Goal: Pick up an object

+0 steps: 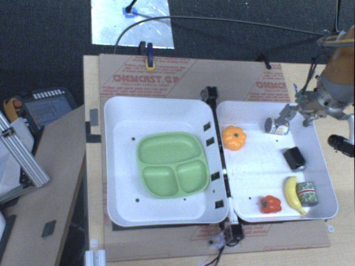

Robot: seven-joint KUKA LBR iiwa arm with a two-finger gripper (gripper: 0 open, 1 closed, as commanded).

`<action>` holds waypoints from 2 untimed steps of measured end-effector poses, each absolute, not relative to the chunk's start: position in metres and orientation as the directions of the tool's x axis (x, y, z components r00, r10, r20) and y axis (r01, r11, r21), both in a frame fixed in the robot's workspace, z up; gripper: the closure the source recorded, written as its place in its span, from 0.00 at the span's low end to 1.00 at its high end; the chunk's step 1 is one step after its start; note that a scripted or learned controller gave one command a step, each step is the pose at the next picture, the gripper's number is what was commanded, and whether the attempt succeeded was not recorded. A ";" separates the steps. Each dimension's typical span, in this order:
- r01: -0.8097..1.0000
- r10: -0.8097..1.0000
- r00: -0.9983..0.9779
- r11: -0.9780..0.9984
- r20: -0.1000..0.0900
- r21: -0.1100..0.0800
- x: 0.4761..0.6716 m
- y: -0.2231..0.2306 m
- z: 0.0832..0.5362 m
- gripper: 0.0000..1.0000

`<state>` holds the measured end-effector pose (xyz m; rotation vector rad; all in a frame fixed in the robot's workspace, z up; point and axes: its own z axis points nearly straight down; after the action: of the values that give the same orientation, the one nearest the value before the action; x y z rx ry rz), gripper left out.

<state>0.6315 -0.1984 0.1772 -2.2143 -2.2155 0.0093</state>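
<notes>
The right bin [327, 165] holds an orange pumpkin [233, 138] at its left side, a black block [294, 158] to the right of centre, and a yellow banana [292, 194], a small patterned can [305, 194] and a red pepper [270, 204] near its front edge. My gripper [277, 127] reaches in from the right and hangs low over the back of this bin. It is to the right of the pumpkin and behind the black block. Its tip is small and blurred.
The left bin [119, 148] carries a green divided plate [172, 164]. A black divider with clips [215, 148] runs between the bins. The grey arm with its orange band [338, 73] crosses the right bin's back right corner. A cable arcs over the bench behind.
</notes>
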 end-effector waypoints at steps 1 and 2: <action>1.000 1.000 -0.003 0.003 0.000 0.001 0.635 -0.198 0.185 0.00; 1.000 1.000 -0.006 0.006 0.000 0.000 0.643 -0.191 0.135 0.00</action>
<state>0.6428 -0.1912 0.1352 -2.2148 -2.2275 0.0005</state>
